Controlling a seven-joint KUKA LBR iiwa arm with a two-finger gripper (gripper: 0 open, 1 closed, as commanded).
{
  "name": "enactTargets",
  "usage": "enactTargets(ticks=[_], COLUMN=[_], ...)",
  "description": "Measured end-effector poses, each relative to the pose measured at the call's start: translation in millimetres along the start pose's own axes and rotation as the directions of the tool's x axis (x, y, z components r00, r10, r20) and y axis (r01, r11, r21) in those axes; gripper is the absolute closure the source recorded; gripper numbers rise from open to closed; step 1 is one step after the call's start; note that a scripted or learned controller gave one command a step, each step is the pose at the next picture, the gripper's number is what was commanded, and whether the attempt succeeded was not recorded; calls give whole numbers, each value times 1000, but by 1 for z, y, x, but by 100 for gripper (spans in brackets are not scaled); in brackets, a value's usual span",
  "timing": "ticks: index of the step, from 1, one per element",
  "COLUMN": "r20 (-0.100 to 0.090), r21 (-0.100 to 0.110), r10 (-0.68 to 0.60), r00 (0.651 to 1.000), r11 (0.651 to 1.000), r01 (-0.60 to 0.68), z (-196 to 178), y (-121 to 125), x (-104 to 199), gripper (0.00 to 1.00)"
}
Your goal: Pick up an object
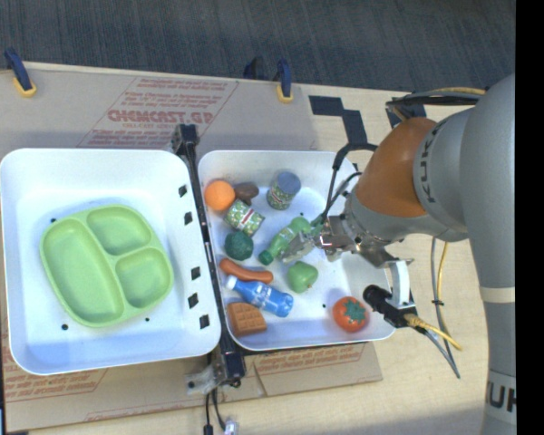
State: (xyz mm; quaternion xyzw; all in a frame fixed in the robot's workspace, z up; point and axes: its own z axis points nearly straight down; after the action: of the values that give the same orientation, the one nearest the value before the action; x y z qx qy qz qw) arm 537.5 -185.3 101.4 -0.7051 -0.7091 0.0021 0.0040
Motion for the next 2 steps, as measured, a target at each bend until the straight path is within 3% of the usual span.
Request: enactTargets(ticks=[1,2], r20=[2,-3], r21=[-6,8], r10=[0,-3], r00=[1000,1000], r11=[1000,1000], r01=[0,3], z=[8,-1], y=[106,103], x=[23,23], gripper=[0,100])
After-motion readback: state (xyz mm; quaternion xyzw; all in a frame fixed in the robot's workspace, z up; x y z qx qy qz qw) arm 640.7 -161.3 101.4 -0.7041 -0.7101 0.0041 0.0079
